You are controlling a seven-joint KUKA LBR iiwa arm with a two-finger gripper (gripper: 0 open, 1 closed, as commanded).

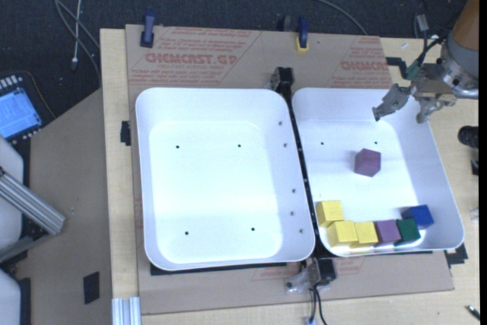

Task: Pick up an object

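Note:
My gripper (403, 108) hangs over the far right part of the right bin (342, 114), its two fingers spread open with nothing between them. A purple cube (367, 162) lies alone in the middle of that bin, below and left of the gripper. Along the bin's near edge sits a row of blocks: a yellow block (329, 211), two more yellow blocks (354, 232), a purple block (387, 231), a green block (408, 229) and a blue block (419, 216).
The left bin (152, 164) sits beside the right one on a brown board (198, 57). Blue clamps (148, 29) hold the board's far edge. Cables trail across the dark floor at the upper left.

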